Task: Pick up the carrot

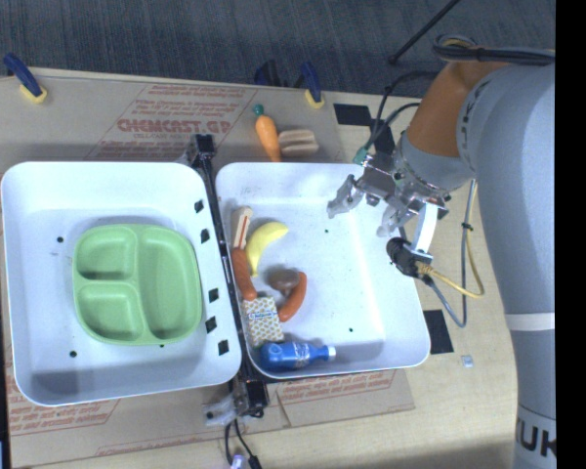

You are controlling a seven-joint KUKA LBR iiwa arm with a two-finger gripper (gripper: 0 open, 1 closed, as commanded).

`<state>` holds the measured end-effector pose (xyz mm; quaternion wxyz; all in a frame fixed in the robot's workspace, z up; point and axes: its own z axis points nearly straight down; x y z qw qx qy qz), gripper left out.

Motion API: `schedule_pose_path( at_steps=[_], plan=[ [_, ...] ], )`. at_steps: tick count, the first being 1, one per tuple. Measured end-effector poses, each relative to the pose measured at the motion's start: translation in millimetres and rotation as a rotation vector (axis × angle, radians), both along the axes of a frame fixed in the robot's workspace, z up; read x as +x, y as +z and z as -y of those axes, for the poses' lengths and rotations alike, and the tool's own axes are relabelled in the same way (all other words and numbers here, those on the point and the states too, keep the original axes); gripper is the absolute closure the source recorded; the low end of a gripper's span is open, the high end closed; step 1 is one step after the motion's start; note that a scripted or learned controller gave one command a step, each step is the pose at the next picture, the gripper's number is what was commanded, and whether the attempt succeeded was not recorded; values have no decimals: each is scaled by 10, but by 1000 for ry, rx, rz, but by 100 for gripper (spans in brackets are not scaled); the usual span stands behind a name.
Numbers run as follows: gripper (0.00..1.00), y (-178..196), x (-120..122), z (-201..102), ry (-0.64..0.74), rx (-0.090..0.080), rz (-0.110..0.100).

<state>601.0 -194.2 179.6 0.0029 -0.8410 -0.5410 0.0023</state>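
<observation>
One small carrot [267, 136], likely light, stiff and best pinched mid-body, lies on the tabletop [127, 115] behind the right bin [371, 291], while the hand [369, 201] hovers open, fingers apart.

Green divided plate [137, 284] sits mid left bin [29, 193]. In the right bin [371, 291], banana [265, 241] at nine o'clock, sausage [292, 296] beside it, blue bottle [293, 354] lying at six o'clock.

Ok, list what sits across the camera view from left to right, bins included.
Left bin → green plate → right bin, with a banana in it → gripper → arm.
</observation>
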Motion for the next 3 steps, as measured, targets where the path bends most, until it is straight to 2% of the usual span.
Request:
schedule_pose_path(
  at_steps=[1, 2, 3],
  plan=[
    [0, -890, -6, -834, -107, 0, 0],
    [0, 573, -50, -1122, -96, -2, 6],
    [0, 1107, 270, -1621, -323, -3, 2]
  ],
)
